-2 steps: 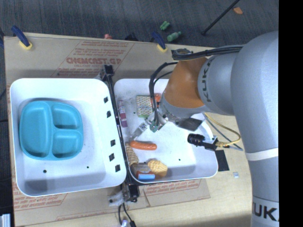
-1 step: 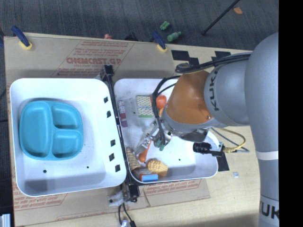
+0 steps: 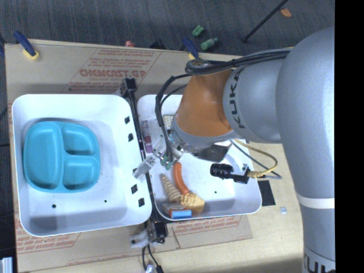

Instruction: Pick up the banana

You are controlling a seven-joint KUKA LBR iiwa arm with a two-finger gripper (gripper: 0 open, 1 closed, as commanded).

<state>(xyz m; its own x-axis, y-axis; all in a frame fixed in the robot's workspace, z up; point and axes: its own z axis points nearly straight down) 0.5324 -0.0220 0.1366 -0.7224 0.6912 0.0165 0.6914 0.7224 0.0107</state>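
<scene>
- The left bin (image 3: 34, 220) holds a light blue divided plate (image 3: 61, 155), lying flat toward the bin's left side; the rest of its white floor is bare.
- The right bin (image 3: 250, 201) is largely covered by the arm (image 3: 256, 104), which comes in from the right and bends down over it.
- In the near part of the right bin lie an orange carrot-like stick (image 3: 178, 176), a tan ridged cone-shaped piece (image 3: 170, 186), and a yellowish lumpy item (image 3: 192, 202), which may be the banana, though I cannot tell for sure. It touches the cone's near end.
- A small blue block (image 3: 181, 213) sits at the bin's near rim, just beside the yellowish item.
- A pinkish object (image 3: 147, 135) lies along the right bin's left wall, farther back.
- The orange band (image 3: 205, 104) of the arm sits over the middle of the right bin, and the gripper (image 3: 162, 159) points down and left, near the wall between the bins, just above the far end of the orange stick.
- Whether the gripper is open or closed cannot be told.
- Both bins rest on cardboard (image 3: 114, 67) on the table (image 3: 273, 232).
</scene>
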